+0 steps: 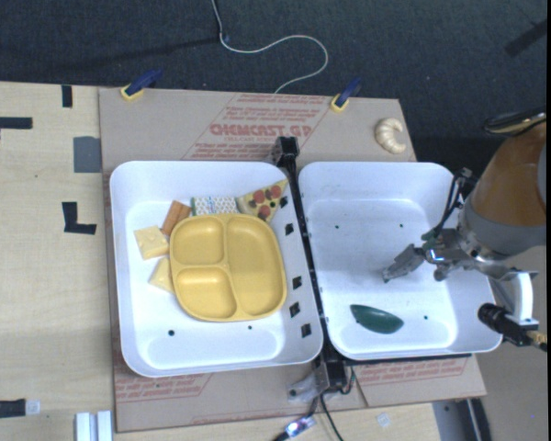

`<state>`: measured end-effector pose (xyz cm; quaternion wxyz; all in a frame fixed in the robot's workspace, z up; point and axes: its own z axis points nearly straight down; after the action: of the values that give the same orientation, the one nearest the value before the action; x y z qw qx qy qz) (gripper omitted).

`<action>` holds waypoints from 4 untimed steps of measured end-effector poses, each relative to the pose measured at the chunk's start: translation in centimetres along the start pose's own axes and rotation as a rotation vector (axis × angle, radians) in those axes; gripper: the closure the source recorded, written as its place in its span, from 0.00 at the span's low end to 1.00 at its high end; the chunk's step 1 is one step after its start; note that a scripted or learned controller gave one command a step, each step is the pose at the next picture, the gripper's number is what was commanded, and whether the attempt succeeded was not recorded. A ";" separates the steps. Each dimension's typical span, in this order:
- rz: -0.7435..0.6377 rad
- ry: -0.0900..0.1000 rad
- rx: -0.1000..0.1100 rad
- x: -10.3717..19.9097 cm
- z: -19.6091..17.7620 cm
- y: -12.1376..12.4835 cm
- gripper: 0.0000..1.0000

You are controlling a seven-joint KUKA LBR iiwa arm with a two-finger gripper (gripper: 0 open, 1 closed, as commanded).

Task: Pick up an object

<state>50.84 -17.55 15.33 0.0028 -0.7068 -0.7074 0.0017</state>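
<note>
Camera view is looking down at a slant on two shallow white bins sitting side by side on a cardboard sheet (257,131) laid over a wooden bench (37,246). Reaching in from the right, the grey arm (505,209) with its orange band is hanging over the right bin (376,177), and its gripper (406,265) is pointing leftward above the bin's floor, near the middle. Whether anything is sitting in the gripper cannot be told at this size, and nothing is visibly sitting there. A dark green object (377,319), flat and oval, is lying on the floor of the right bin near its front wall, below and slightly left of the gripper and apart from it. In the left bin (133,246), a yellow divided plate (228,267) is resting in the middle, with several small flat pieces, tan and patterned, lying around its upper-left rim. A small beige object (392,135) is sitting on the cardboard behind the right bin. A thin white cable (275,49) is curling across the dark floor beyond the bench.
</note>
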 end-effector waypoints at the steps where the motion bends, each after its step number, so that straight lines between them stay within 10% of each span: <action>1: 0.000 0.000 0.000 -0.2 6.1 0.6 0.00; 2: 0.000 -0.002 -0.005 -0.1 6.9 0.6 0.00; 3: 0.000 -0.004 -0.007 -0.2 5.8 0.6 1.00; 4: 0.000 -0.003 -0.010 -0.8 -0.2 1.0 1.00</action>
<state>51.83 -18.37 15.51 -0.0017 -0.7068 -0.7074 -0.0008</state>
